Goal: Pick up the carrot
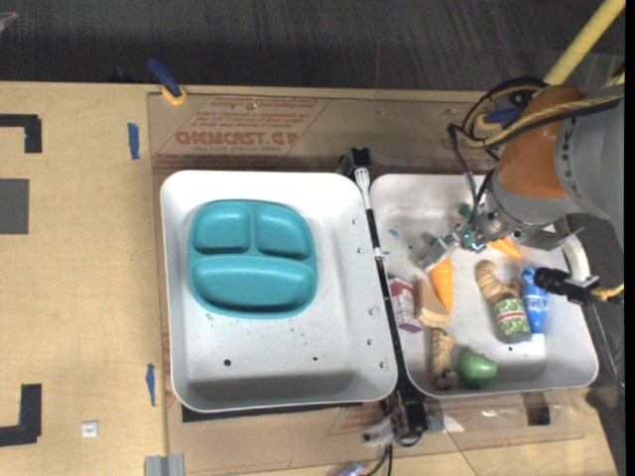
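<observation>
Carrot (443,283) lying in the right bin (571,360).
I see it just below-left of the gripper (466,234); whether the jaws are open, I cannot tell.

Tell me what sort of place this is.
Most likely a robot test bench in a lab. Two white bins are clamped on taped cardboard, a cabled arm reaches into the right one, and toy food lies there, such as a carrot beside a divided teal plate.
</observation>
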You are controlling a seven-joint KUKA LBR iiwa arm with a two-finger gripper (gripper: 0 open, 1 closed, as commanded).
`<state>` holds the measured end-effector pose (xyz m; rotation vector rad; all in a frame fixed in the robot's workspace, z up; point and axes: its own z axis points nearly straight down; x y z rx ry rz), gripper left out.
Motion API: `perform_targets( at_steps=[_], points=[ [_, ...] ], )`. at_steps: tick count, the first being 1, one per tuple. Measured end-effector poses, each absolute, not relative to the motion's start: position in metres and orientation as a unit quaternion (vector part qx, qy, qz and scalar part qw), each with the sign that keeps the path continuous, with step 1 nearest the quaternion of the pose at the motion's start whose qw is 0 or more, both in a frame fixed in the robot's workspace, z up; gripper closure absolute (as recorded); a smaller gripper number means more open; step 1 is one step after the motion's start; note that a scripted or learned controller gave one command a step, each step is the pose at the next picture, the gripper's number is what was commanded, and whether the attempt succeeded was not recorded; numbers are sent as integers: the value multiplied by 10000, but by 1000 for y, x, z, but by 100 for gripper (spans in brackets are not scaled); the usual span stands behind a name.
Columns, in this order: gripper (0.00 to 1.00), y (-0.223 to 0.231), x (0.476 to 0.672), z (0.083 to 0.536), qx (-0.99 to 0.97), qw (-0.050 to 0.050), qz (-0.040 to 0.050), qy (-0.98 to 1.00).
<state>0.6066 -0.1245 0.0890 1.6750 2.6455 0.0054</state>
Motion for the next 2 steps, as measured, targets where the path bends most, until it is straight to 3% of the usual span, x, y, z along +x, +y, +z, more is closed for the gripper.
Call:
perform_targets(
  at_steps=[1,2],
  points=[
    [100,-124,610,102,5333,94,27,8458],
    [100,-9,612,188,5322,34,40,8466]
  ],
)
